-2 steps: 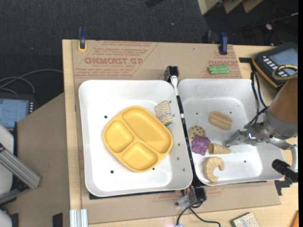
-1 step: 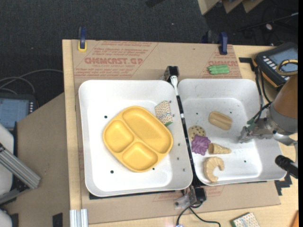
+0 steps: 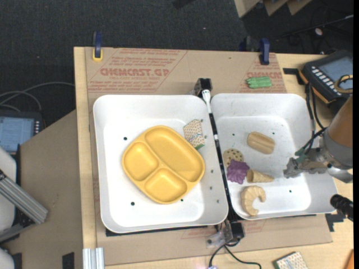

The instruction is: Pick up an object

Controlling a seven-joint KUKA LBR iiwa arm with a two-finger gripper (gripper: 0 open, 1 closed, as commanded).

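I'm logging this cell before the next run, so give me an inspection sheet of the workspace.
Surface: cardboard-covered bench, two white bins; left bin, right bin.
Job's things: right bin holds bread roll, cookie, purple piece, cone, croissant.
Clutter: yellow tray and patterned piece in left bin; green item on bench.
Grippers: gripper low in right bin, beside cone.
Cables: cable over right bin's edge.
Surroundings: dark floor, pendant at right.
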